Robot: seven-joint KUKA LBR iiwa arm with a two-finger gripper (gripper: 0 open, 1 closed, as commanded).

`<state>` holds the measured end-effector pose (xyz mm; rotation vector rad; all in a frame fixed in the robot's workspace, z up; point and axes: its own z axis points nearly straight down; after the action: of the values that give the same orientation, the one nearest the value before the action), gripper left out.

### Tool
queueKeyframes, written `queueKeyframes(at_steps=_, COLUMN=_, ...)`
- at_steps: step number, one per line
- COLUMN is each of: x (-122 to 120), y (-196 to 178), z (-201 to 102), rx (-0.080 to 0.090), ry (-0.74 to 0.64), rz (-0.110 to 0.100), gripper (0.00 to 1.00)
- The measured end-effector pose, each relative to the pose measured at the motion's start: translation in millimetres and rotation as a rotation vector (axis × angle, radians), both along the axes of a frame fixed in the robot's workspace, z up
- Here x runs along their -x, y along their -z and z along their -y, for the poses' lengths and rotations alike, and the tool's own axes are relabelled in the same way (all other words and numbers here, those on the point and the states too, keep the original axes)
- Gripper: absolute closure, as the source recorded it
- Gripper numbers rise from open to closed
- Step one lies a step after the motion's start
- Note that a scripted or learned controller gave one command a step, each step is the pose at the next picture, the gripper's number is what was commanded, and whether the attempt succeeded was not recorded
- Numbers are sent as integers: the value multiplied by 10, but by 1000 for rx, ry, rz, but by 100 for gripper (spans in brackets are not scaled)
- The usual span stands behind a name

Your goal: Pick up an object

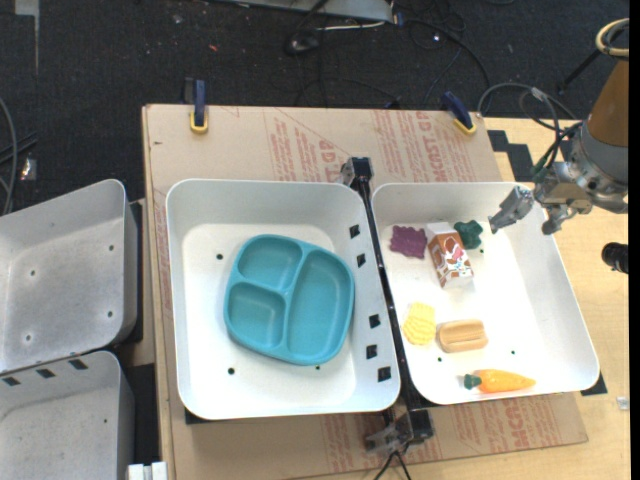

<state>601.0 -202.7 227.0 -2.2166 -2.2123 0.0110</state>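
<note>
The right bin [560, 298] holds several small items: a purple piece [407, 240], a red and white carton [451, 257], a dark green piece [468, 233], a yellow ridged piece [420, 323], a tan block [461, 336] and an orange carrot [498, 380]. My gripper [532, 214] hangs over the bin's upper right part, to the right of the green piece and apart from it. Its fingers are spread open and nothing sits between them. The left fingertip [507, 211] points toward the green piece.
A blue divided plate [290, 298] lies in the left bin [190, 268]. A black divider [375, 278] runs between the bins. Grey trays [60, 258] stand off the bench at left. Clamps and cables lie at the back.
</note>
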Motion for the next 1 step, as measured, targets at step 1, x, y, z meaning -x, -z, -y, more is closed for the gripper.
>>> queueKeyframes(at_steps=1, x=-28, y=-74, z=-5, rx=3, ry=-3, rz=12, gripper=0)
